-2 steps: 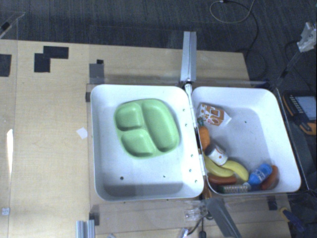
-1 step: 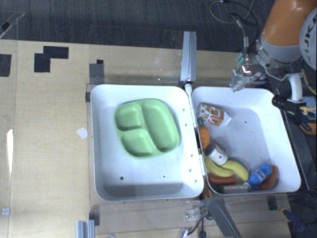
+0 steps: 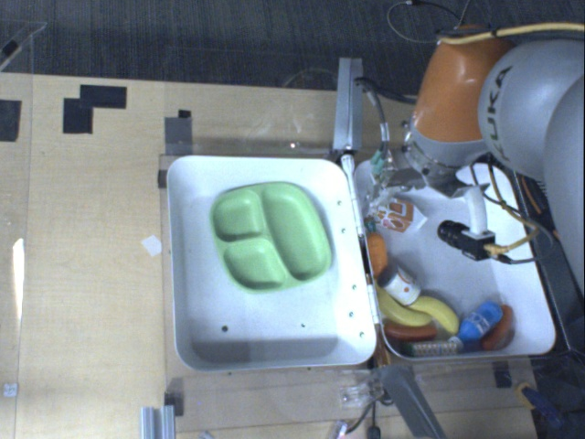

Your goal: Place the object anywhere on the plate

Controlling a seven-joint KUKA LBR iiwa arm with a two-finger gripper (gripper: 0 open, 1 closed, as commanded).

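A green plate [image 3: 271,234] with three compartments lies in the left bin [image 3: 196,337], and nothing rests on it. My gripper [image 3: 386,179] hangs low at the far left corner of the right bin [image 3: 539,332], close to the wall between the bins. Just below it lies a clear packet with orange print [image 3: 397,215]. Whether the gripper touches the packet is unclear.
Along the right bin's near and left sides lie an orange carrot-like piece [image 3: 376,253], a white bottle [image 3: 401,287], a banana [image 3: 422,312], a blue bottle [image 3: 481,322] and a brown sausage-like item [image 3: 412,333]. A black cable plug [image 3: 462,237] hangs off the arm.
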